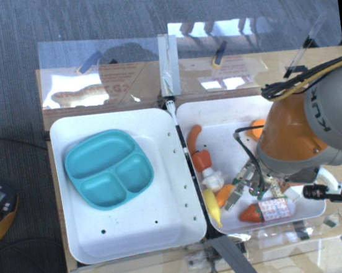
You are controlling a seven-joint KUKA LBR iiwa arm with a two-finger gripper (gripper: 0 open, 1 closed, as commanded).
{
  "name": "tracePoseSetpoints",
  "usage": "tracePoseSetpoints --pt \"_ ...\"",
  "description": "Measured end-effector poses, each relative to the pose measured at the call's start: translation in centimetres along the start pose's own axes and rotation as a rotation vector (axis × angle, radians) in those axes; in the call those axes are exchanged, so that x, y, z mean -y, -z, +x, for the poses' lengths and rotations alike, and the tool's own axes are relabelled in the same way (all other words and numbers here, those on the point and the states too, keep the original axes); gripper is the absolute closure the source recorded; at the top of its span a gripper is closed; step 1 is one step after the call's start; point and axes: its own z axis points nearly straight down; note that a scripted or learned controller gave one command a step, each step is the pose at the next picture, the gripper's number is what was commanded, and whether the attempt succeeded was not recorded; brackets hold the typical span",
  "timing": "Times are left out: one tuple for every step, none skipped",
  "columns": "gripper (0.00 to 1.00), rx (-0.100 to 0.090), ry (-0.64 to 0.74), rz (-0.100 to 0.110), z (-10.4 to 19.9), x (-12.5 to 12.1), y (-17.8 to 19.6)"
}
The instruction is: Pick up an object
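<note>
The right bin [306, 212] holds several small objects. A yellow banana [212, 208] lies along its left wall, with an orange piece [223, 193] beside it. A red bottle with a white cap [203, 164] lies above those, and an orange carrot-like piece [193, 136] lies higher still. A red strawberry-like item [250, 214] and a small labelled packet [274, 208] rest near the front wall. My gripper [239, 190] is low in this bin, just right of the orange piece and above the red item. The arm hides part of an orange object [257, 127] behind it.
The left bin [103, 235] holds a teal divided plate [108, 168] in its upper left. A raised divider [188, 161] separates the bins. The grey and orange arm [296, 135] covers the right bin's right half. Cables [301, 78] arch above it.
</note>
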Motion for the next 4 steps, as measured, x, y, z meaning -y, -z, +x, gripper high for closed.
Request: tracePoseSetpoints --pt "1.00 -0.015 -0.512 0.014 -3.5 -2.4 -0.9" --pt "1.00 -0.022 -0.741 0.015 0.9 -8.3 8.3" --pt "0.00 -0.020 -0.742 0.016 0.8 -8.2 8.3" --pt "0.00 -0.020 -0.820 0.018 -6.5 -11.4 8.1"
